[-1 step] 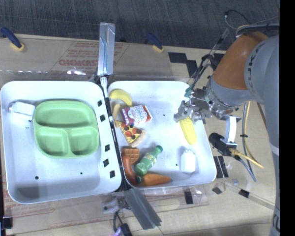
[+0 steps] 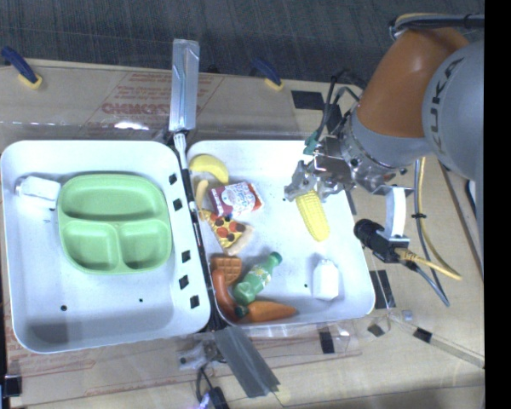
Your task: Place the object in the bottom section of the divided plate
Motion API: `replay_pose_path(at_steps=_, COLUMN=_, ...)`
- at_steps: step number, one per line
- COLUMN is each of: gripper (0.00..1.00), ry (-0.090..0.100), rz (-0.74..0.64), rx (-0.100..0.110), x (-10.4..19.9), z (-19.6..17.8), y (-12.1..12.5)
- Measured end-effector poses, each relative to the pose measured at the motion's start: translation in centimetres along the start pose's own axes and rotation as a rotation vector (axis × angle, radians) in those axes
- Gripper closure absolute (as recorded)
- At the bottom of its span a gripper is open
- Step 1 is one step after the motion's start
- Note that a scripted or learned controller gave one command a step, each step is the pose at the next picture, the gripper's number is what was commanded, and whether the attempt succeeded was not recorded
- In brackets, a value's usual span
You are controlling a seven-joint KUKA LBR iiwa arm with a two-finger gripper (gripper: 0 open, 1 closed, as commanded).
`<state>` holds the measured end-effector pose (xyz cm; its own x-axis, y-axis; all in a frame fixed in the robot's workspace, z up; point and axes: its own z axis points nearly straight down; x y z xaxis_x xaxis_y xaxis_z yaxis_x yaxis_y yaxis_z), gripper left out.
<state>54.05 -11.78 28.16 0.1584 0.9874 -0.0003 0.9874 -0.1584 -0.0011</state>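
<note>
- One gripper (image 2: 311,186), called the fingers from here on, hangs over the upper right part of the right bin (image 2: 358,292), on a grey arm (image 2: 447,92) with an orange band that reaches in from the right.
- Whether the fingers are apart or together cannot be told from this slanted overhead view.
- Directly under the fingers a yellow corn cob (image 2: 313,215) shows; its upper end sits at the fingertips and its body angles down and to the right. It is unclear whether it is gripped or lying on the bin floor.
- Near the lower right corner of the same bin lies a small white bottle (image 2: 325,279).
- Along that bin's left wall sit a banana (image 2: 208,168), a red and white packet (image 2: 235,199), a pizza slice (image 2: 228,231), a green bottle (image 2: 255,281), a waffle (image 2: 225,273) and a carrot (image 2: 268,312).
- Left of these, the left bin (image 2: 85,335) holds a green divided plate (image 2: 113,221), with one wide section above and two smaller ones below.
- Both bins rest on a pale wooden surface (image 2: 434,373), with cardboard (image 2: 94,92) behind them and dark floor (image 2: 238,7) beyond.
</note>
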Motion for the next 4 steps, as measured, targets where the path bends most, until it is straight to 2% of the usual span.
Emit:
replay_pose_path(at_steps=1, gripper=1.0, ry=0.0, rz=-0.438, rx=0.004, x=8.5, z=2.0, y=-2.8)
replay_pose_path(at_steps=2, gripper=1.0, ry=-0.001, rz=-0.395, rx=0.002, x=15.9, z=2.5, y=-1.7)
replay_pose_path(at_steps=3, gripper=1.0, ry=-0.001, rz=-0.333, rx=0.004, x=21.8, z=6.1, y=-5.1)
replay_pose_path(at_steps=4, gripper=0.0, ry=-0.001, rz=-0.331, rx=0.003, x=21.7, z=6.0, y=-5.1)
